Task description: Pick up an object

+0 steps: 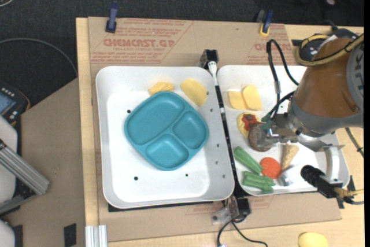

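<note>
I see the gripper [267, 135] low in the right bin [289, 73], over a brownish object [257, 139] mid-bin; cannot tell jaw state. Food items crowd it. Left bin [113, 124] holds a blue tray [166, 130].

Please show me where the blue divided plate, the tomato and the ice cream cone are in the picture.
blue divided plate [166, 130]: camera view, left bin, on its middle ridge.
tomato [270, 166]: camera view, right bin, on its red top.
ice cream cone [288, 155]: camera view, right bin, on its tan body.

Blue clamp [112, 16], yellow clamp [266, 22]
</note>
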### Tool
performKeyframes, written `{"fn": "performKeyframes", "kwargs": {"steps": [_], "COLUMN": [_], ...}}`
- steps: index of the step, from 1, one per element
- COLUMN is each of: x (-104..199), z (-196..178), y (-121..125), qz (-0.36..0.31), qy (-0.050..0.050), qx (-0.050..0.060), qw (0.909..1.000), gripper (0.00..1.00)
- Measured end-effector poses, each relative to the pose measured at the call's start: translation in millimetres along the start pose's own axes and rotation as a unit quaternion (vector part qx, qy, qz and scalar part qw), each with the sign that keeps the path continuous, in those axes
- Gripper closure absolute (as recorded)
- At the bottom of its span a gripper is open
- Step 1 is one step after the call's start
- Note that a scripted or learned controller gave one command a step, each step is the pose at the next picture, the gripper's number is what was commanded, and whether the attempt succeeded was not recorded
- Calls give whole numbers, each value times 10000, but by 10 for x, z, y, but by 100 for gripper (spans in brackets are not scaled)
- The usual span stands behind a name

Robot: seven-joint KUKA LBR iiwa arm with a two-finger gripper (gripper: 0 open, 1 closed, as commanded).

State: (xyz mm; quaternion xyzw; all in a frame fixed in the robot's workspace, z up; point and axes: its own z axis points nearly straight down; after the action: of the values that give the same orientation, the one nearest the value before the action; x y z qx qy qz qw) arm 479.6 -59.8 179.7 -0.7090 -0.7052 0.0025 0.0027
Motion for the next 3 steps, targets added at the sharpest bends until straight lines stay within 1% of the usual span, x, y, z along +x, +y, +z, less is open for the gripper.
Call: {"fn": "performKeyframes", "kwargs": {"steps": [1, 2, 3], "x": [-495, -852, -181], "z": [-251, -219, -1372], "y": [-4, -3, 9], "qz": [-5, -10, -71], "qy": [-14, -13, 0], "qx": [-53, -47, -106], "qw": [10000, 10000, 9999], "gripper": [100, 100, 100]}}
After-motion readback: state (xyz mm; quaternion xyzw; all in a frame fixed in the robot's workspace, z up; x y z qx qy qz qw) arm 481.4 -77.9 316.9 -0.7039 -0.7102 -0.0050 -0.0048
